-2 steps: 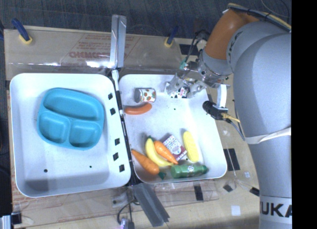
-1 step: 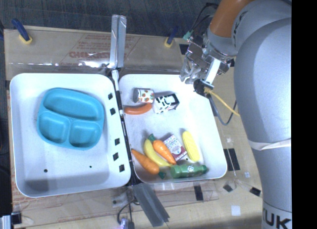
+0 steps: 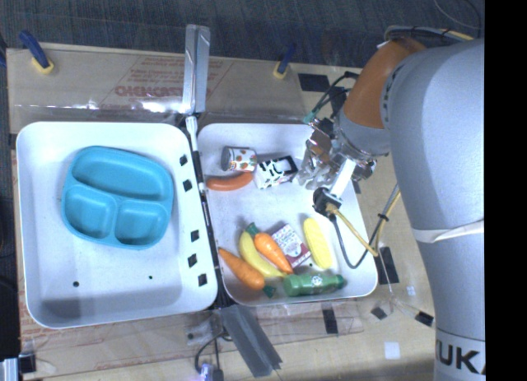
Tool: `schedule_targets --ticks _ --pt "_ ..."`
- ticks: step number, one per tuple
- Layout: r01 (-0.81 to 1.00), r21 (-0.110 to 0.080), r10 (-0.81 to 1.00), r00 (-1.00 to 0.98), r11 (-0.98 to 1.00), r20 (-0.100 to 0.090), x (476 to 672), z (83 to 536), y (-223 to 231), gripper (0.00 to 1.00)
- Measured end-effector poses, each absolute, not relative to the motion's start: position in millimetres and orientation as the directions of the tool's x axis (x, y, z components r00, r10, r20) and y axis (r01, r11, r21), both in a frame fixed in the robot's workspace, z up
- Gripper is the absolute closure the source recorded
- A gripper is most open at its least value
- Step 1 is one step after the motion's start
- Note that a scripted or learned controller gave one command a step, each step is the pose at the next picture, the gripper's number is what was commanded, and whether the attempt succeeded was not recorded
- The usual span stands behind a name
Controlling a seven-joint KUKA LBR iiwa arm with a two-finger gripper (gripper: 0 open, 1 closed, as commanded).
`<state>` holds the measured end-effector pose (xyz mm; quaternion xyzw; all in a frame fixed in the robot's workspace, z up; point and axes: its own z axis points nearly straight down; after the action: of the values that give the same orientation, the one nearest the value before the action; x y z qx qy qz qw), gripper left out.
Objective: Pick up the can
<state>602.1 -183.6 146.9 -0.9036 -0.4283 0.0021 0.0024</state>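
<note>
The gripper [image 3: 323,175] sits over the upper right part of the right bin [image 3: 366,285], but its end is a tangle of metal and cable against the white floor, and I cannot tell how it is set or whether anything is in it. The big grey arm [image 3: 436,141], with its orange band [image 3: 375,83], runs off the right and bottom of the view and covers the bench [image 3: 99,75] on that side. There are 2 white bins side by side. The left bin [image 3: 33,206] holds 1 blue divided tray [image 3: 119,197] with 3 compartments. The right bin holds the rest: 1 small can [image 3: 239,159] with a white and orange label, lying on its side near the bin's upper left, well apart from the gripper; 1 sausage [image 3: 230,182] just below it; 1 black-and-white cow-patterned carton [image 3: 277,171] between the can and the gripper. In the lower half lie 2 carrots [image 3: 272,253], 1 banana [image 3: 254,254], 1 corn cob [image 3: 318,243], 1 green packet [image 3: 313,284] and what looks like a small red and white wrapper [image 3: 290,242] (its print is too small to read), all crowded together and partly overlapping.
</note>
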Motion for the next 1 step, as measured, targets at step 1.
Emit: schedule_targets --ticks 1 --pt "0.719 -0.003 0.719 0.695 -0.695 -0.001 639.1 155.6 -202.0 1.00"
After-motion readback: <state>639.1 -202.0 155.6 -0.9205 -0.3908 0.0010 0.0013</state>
